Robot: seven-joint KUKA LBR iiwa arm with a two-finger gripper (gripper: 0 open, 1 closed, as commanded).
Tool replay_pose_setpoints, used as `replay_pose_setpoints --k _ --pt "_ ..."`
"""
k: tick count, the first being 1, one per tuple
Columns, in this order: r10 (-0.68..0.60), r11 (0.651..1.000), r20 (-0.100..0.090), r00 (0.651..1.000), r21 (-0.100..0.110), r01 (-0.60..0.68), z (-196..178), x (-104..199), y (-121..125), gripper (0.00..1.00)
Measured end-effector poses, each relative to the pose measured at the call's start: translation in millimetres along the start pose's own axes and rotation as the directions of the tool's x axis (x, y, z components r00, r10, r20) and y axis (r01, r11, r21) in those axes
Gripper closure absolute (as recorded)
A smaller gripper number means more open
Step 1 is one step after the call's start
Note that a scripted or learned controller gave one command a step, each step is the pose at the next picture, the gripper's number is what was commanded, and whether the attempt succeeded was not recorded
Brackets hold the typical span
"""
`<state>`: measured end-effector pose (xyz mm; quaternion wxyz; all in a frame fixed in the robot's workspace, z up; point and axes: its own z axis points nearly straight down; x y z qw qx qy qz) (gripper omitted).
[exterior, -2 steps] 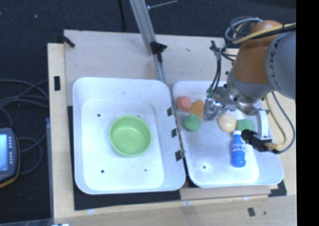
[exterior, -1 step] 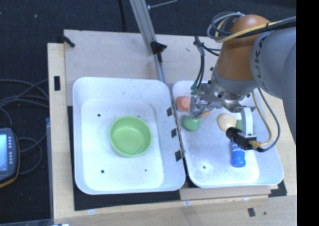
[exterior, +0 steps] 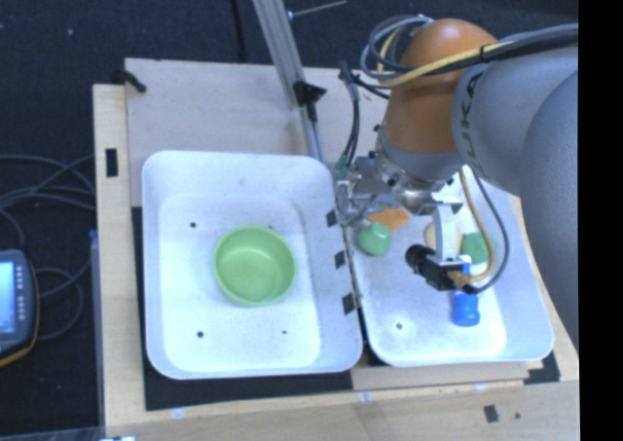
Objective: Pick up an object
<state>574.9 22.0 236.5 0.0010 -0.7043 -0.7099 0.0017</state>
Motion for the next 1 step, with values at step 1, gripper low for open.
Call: replay_pose_setpoints --k 1 --pt "0.0 1.0 0.001 1.0 0.001 0.0 -5.6 58.4 4.2 1.0"
